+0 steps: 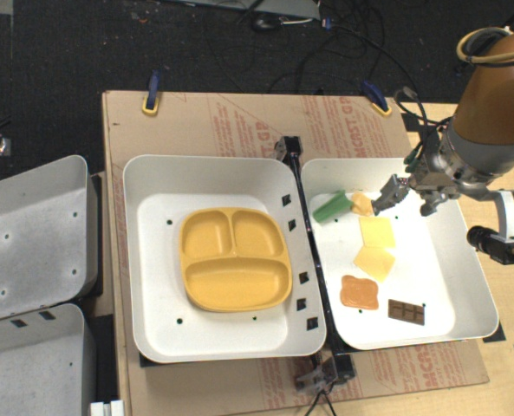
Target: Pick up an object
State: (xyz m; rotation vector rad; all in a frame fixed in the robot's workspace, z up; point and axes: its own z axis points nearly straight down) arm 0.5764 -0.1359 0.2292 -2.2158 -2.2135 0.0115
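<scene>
In the right bin [465, 319] lie a green block [330, 206], a small yellow-orange wedge [361, 203], a pale yellow cheese slice [377, 232] overlapping a darker yellow slice [374, 263], an orange toast-shaped piece [359, 292] and a brown chocolate bar [406, 311]. My gripper [409, 200] hangs over the bin's upper right part, open, its dark fingers spread with nothing between them. Its left finger [387, 196] is just right of the yellow-orange wedge.
A yellow divided plate [236, 259] rests in the left bin [144, 319]. A black divider [304, 232] runs between the bins. Blue and yellow clamps [152, 94] hold the cardboard base at the back. Grey lids [31, 232] lie to the left.
</scene>
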